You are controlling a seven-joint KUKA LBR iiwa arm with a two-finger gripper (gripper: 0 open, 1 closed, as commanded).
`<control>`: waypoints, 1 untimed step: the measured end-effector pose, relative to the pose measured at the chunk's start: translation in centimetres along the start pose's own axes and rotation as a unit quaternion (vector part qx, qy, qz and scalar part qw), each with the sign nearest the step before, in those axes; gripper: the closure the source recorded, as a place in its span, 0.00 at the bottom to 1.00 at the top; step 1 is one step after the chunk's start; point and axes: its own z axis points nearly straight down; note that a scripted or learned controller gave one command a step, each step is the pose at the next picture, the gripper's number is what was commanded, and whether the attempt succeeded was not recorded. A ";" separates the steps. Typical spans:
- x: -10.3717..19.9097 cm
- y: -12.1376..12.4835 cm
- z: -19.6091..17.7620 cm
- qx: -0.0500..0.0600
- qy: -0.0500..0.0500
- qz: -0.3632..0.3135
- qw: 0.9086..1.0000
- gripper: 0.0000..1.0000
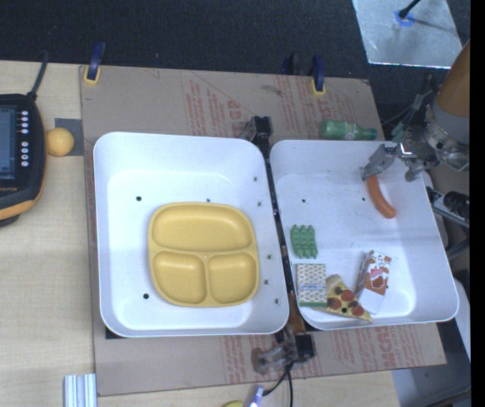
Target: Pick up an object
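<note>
My gripper hangs over the back right corner of the right bin, its two grey fingers spread apart with nothing between them. Just below it an orange sausage-shaped toy lies on the bin floor. Further forward in the same bin are a green ridged block, a patterned card, a pizza-slice toy and a small red and white packet.
The left bin holds a yellow divided tray. A green bottle lies on the cardboard behind the right bin. A teach pendant and an orange ball sit at the far left.
</note>
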 end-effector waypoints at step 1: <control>-0.1 0.0 -1.1 0.000 0.000 -0.001 1.000 1.00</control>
